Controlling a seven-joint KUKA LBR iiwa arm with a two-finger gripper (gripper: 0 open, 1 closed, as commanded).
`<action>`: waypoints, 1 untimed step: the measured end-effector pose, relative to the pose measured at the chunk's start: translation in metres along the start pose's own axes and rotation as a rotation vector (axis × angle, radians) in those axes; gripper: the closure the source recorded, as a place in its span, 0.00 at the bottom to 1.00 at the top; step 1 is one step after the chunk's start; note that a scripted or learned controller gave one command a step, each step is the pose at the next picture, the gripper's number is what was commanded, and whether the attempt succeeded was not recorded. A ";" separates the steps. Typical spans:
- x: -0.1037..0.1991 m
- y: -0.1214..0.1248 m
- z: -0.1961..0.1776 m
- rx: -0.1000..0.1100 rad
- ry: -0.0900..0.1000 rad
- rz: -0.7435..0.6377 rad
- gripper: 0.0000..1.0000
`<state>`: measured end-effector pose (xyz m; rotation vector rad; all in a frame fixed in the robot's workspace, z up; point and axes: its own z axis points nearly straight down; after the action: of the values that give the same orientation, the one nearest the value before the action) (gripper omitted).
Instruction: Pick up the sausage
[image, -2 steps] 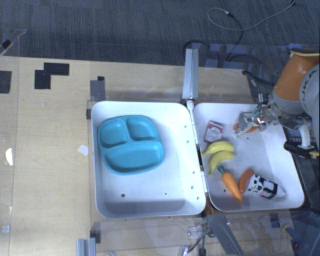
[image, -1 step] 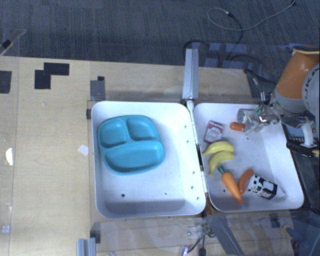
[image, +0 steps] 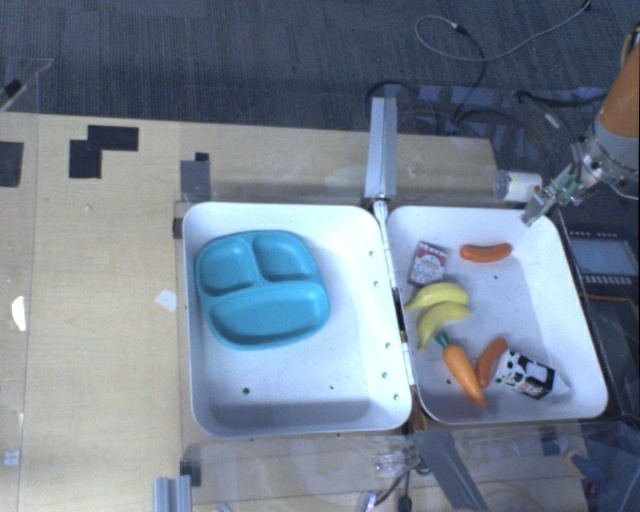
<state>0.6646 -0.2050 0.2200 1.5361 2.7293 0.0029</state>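
Note:
The sausage (image: 486, 253), a short orange-red link, lies on the floor of the right bin (image: 560, 300) near its far wall. A second reddish-brown link (image: 491, 360) rests near the bin's front, beside a carrot (image: 462, 372). My gripper (image: 545, 200) hangs over the bin's far right corner, up and to the right of the orange-red sausage and apart from it. Nothing is seen in it.
In the right bin also lie a small red-and-white packet (image: 427, 264), two bananas (image: 440, 308) and a black-and-white carton (image: 525, 374). The left bin (image: 290, 390) holds a blue divided plate (image: 262, 287). Cables (image: 470, 50) trail behind the bins.

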 end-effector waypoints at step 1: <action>0.000 0.000 0.000 0.000 0.000 0.000 0.00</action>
<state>0.6645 -0.2050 0.2200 1.5364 2.7292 0.0029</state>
